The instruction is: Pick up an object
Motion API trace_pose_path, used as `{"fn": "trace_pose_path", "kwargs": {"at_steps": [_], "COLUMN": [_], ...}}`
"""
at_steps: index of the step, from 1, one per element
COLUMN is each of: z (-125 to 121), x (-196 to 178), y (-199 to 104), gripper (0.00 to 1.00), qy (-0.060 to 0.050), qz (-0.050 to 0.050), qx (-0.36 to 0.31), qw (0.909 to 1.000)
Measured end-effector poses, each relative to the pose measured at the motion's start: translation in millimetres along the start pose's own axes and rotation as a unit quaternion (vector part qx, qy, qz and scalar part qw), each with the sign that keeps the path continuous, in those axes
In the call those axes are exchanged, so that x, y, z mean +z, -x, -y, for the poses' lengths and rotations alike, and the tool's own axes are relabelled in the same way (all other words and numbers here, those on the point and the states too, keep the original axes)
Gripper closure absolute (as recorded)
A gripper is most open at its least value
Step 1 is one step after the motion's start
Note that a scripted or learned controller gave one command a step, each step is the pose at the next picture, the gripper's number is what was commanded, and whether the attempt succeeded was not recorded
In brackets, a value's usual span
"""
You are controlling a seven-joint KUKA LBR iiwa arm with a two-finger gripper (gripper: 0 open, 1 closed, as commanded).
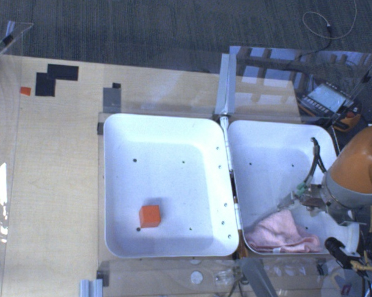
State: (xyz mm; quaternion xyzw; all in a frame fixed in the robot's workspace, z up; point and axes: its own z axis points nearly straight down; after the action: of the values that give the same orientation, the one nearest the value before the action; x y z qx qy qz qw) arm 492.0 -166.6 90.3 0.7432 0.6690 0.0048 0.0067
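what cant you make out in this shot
- Gripper: in the camera view it sits low over the pink cloth in the right bin; too small and cluttered to tell whether the fingers are open or touching the cloth.
- Arm: cut off by the right edge.
- Orange block in the left bin: only its top faces show.

Two bins sit side by side on the bench, touching along their inner rims. In the left bin a block lies near its front left. In the right bin a cloth lies against the front wall, with the gripper just behind it
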Motion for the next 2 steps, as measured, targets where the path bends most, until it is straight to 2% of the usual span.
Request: {"fn": "trace_pose_path", "kwargs": {"at_steps": [1, 2], "z": [3, -1], "x": [-1, -68], "y": [-40, -29], "gripper": [0.0, 0.0], "qy": [0.003, -0.003], "qz": [0.001, -0.001], "qx": [-0.066, -0.11], "qw": [0.9978, 0.9939]}}
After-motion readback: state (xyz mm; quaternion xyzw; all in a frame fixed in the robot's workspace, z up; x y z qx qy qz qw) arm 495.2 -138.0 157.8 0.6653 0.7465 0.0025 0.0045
